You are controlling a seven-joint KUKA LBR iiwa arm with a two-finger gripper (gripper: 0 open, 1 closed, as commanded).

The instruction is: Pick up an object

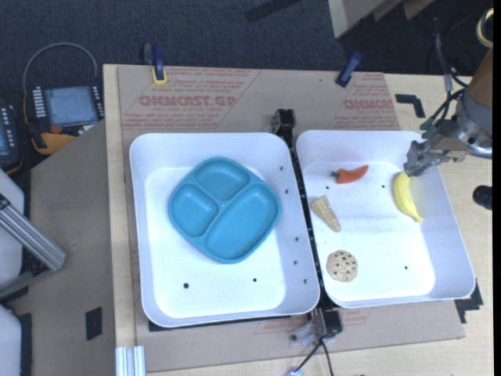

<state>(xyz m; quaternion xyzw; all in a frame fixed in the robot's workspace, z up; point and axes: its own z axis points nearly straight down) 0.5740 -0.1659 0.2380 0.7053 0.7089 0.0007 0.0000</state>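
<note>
Camera view is showing you the gripper [416, 165] hovering just beyond the far tip of the curved yellow banana [406, 197] lying at the right bin's [446, 284] right side, so you are needing descent next.

Dark blue-grey carpet [196, 22] covers the floor beyond the bench's far edge. The bench top [235, 92] is a brown board printed with red lettering, held by a yellow clamp [159, 73] at its far left corner and a blue clamp [347, 69] further right along the far edge. Off the bench's left edge, a handheld control pendant [66, 106] with a small screen lies under a looping grey cable [55, 53]. An aluminium rail [31, 237] slants past the near left corner.
</note>
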